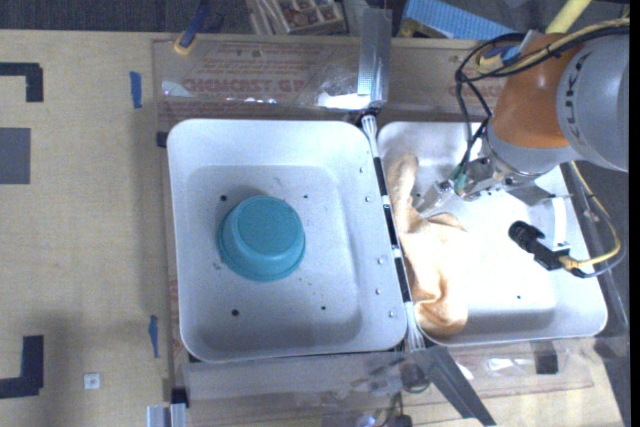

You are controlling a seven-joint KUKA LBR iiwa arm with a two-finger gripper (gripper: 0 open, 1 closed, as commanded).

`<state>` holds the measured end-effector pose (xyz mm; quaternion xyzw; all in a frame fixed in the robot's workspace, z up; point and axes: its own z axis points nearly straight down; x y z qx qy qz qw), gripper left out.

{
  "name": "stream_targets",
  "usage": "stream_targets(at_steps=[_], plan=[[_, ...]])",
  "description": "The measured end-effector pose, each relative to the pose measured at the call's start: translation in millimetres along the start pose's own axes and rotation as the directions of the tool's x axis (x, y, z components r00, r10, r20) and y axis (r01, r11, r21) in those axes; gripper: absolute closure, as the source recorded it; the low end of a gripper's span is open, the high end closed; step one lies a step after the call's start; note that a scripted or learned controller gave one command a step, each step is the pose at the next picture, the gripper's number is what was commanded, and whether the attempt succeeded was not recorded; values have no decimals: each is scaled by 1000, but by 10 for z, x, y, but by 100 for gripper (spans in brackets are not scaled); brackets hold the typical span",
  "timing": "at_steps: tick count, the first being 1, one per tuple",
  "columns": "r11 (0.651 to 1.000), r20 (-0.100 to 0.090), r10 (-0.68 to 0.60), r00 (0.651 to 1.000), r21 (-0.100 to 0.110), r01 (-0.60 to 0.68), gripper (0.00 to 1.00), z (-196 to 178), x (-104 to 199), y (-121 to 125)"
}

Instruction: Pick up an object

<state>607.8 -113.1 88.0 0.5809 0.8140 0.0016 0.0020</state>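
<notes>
Cloth (428,250), pale orange and crumpled, lies in the right bin (520,320) along its left wall, running from near the far left corner down to the near left corner, where it bunches against the rim. The claw (440,196) hangs over the upper part of that bin, just right of the cloth's far end and above its wider middle fold; its tip looks close to the fabric, though whether it touches cannot be told. Whether the claw is spread or pressed together cannot be told either, as the wrist hides it. The grey arm (590,105) with its orange band reaches in from the right edge. In the left bin (200,155) a blue bowl (262,237) sits upside down near the middle, well apart from the claw.
</notes>
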Motion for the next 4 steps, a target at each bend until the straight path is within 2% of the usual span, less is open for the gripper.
stream_targets(at_steps=[1,2,3,4], plan=[[999,2,38,999,-1,-38,0,12,-20,541],[999,5,37,999,-9,-37,100,-114,-22,564],[986,3,168,986,-1,-168,100,-479,-86,605],[986,3,168,986,0,-168,0,-478,-83,606]])
